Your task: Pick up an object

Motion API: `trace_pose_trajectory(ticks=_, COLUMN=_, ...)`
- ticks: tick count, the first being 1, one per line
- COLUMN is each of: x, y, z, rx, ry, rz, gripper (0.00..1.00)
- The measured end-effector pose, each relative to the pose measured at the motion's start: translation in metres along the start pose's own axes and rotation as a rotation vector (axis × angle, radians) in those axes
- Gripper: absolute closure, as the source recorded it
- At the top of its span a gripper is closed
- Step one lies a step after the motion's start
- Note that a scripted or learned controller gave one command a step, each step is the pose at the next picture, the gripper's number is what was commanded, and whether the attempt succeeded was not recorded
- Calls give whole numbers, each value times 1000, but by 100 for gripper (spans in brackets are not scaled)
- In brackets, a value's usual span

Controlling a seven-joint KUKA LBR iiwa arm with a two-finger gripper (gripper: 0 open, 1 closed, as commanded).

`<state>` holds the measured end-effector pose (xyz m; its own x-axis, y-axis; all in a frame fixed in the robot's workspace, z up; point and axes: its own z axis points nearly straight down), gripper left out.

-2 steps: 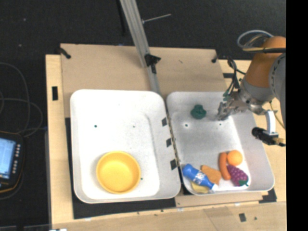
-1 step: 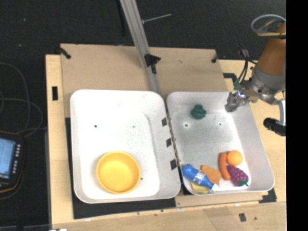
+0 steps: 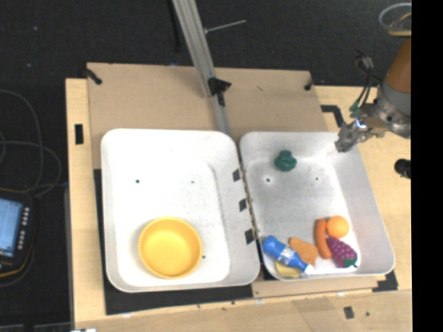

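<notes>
Objects for picking lay in the right bin [image 3: 360, 185], none of them between the pincer's prongs. The gripper [image 3: 346, 138] hovered at that bin's far right corner, over the rim, and whether it was apart or together I cannot tell at this size.

Nearest to it sat a small green toy [image 3: 285, 160], alone in the far part of the bin, left of the pincer. Well apart, in the near right corner, a heap crowded together: an orange ball [image 3: 338, 225], a carrot-like piece [image 3: 321, 236], a purple grape cluster [image 3: 342, 251], an orange lump [image 3: 304, 249] and a blue bottle-like toy [image 3: 281, 250], all touching or almost so.

Beyond, the left bin [image 3: 166, 158] held a yellow bowl [image 3: 170, 246] near its near edge.

A descent from this spot would likely strike the rim or bare floor. In the heap, the pincer could nudge neighbours and close on nothing.
</notes>
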<state>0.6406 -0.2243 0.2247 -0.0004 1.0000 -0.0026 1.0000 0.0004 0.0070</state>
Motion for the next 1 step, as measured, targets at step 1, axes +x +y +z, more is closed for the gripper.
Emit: trace_pose_trajectory(ticks=1, x=0, y=-2, z=-45, rx=1, ry=0, rz=-2, gripper=100)
